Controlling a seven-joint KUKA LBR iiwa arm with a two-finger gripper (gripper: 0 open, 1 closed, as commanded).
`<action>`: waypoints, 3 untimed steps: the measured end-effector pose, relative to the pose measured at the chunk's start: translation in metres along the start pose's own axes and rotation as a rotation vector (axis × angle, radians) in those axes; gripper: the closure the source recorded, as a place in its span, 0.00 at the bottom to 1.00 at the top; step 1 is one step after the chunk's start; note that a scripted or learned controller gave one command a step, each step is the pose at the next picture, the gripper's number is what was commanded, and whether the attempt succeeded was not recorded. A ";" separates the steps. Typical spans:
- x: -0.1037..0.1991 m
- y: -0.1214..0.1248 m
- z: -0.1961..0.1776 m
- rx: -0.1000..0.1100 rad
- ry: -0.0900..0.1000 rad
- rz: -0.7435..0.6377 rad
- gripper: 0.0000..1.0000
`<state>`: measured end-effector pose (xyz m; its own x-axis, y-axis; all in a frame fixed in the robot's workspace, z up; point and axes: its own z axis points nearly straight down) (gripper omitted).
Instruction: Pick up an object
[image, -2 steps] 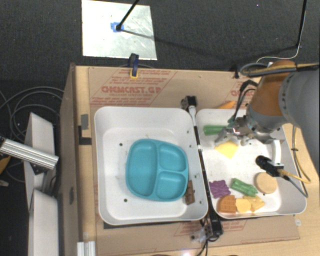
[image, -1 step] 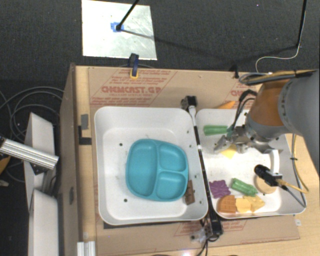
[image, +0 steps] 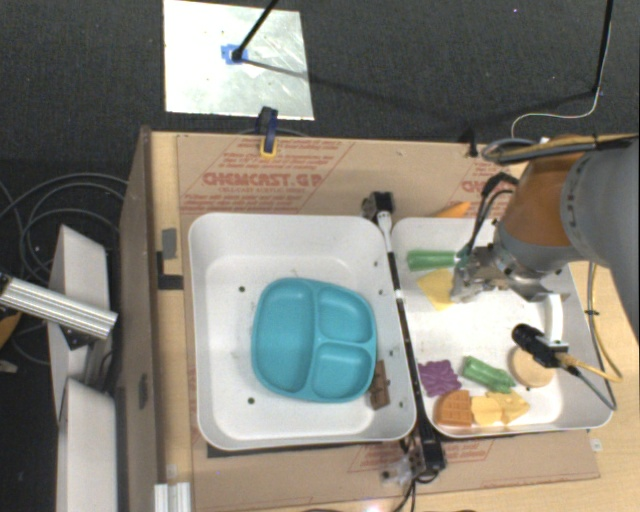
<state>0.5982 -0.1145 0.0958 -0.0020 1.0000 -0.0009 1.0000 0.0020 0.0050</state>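
Yellow wedge (image: 436, 288) lies just beside the lowered pincer (image: 468, 283)

from my screen both white bins (image: 215, 300) look like smooth, slightly glossy plastic, and the blue divided plate (image: 313, 340) in the left one has the same smooth plastic sheen. the tabletop (image: 300, 175) is covered in matt brown cardboard with red print, and beyond it i see a dull, crinkled silvery sheet (image: 238, 60) on dark rough carpet (image: 70, 90). the arm (image: 590, 215) reads as smooth grey painted casing with a satin orange band (image: 540, 200), and the small food pieces (image: 487, 405) look like matt moulded plastic.
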 end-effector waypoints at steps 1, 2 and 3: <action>0.000 0.000 0.000 0.001 0.000 0.000 0.00; 0.003 -0.058 0.013 0.010 0.002 0.003 0.00; 0.012 0.027 0.005 -0.005 0.000 -0.006 0.00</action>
<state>0.6256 -0.1024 0.0909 -0.0077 1.0000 -0.0011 0.9999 0.0077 0.0101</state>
